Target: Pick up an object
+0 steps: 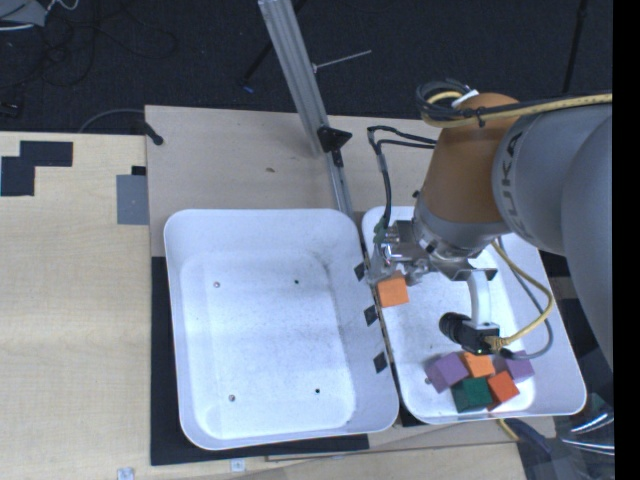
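My gripper (393, 280) hangs over the left part of the right bin (420, 338), close to the wall shared with the left bin. A small orange block (393, 293) sits between the fingertips, and the gripper is shut on it. Lower in the same bin lies a cluster of blocks: a purple block (447, 370), an orange one (480, 365), a green one (470, 396), a red-orange one (503, 389) and another purple one (520, 370). The arm's orange band (460, 178) and grey body cover the bin's upper right.
The left bin (200, 268) lies beside the right one, its floor bare white. A slanted aluminium rail (300, 78) rises behind the bins. Black clips (372, 315) sit along the shared wall. Cables (530, 318) loop from the wrist over the right bin.
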### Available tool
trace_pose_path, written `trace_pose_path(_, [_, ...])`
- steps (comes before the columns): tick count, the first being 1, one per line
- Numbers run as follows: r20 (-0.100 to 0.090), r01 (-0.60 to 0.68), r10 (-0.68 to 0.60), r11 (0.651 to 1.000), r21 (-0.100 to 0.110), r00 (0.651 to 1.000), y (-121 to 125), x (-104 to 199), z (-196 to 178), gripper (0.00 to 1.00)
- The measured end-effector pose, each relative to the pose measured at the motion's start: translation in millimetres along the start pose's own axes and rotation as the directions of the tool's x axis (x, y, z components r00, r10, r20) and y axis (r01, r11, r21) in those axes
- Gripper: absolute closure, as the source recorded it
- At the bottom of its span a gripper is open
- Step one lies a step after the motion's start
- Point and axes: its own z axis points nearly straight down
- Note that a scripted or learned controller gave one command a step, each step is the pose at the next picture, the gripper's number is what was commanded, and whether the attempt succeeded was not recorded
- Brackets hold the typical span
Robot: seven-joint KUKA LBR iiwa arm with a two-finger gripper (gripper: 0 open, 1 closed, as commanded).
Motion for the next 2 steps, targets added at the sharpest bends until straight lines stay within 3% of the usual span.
trace_pose_path(1, [-0.019,0.014,-0.014,1.000,-0.025,1.000,20,25,-9,1.00])
trace_pose_path(2, [-0.018,0.020,-0.020,1.000,0.002,1.000,84,95,-15,1.00])
